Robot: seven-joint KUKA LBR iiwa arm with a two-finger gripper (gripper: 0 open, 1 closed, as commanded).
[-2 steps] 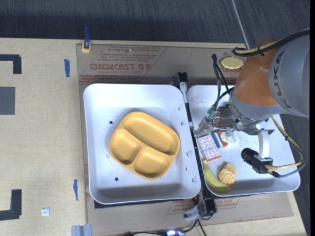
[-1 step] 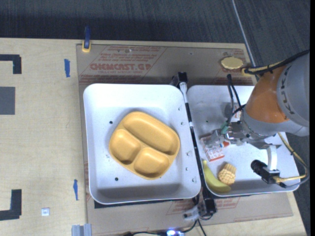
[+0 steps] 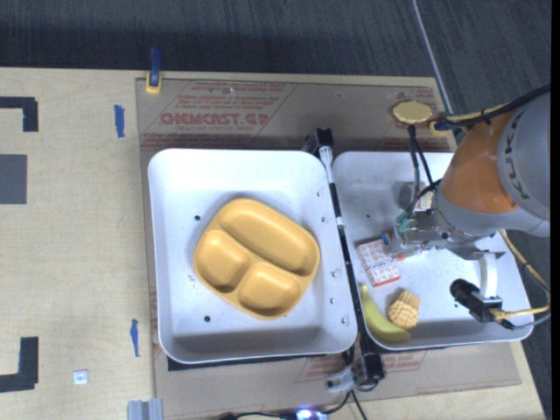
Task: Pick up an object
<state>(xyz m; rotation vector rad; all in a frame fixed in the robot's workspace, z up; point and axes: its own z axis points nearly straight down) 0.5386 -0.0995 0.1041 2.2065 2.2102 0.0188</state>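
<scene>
Wooden bench point(image 3: 70, 261) and a brown board are carrying two shallow white bins side by side, with dark carpet beyond the far edge. We are looking for something to pick in the right bin point(image 3: 372, 169), where the reachable things are lying: a small red-and-white card packet point(image 3: 378, 262) near the bin's left wall, a piece of corn cob point(image 3: 403, 307) just beside it on the near side, and a yellow banana point(image 3: 378, 320) curving along the near left corner, touching or nearly touching the corn. We are reaching in from the right, and the gripper point(image 3: 411, 232) is hanging just to the right of the packet, close above the bin floor. We cannot tell whether it is released or clenched, since cables and the wrist body are covering that part, and nothing is showing as grasped. Further out, the left bin point(image 3: 171, 178) is holding a large yellow three-compartment tray point(image 3: 254, 258), well apart from the arm.

We are judging the pick as not yet made. The packet is lying flat, so we are risking a scrape over its top and a push against the wall. Going for the corn, we are risking nudging the banana, and the round cob could roll away as we close.
</scene>
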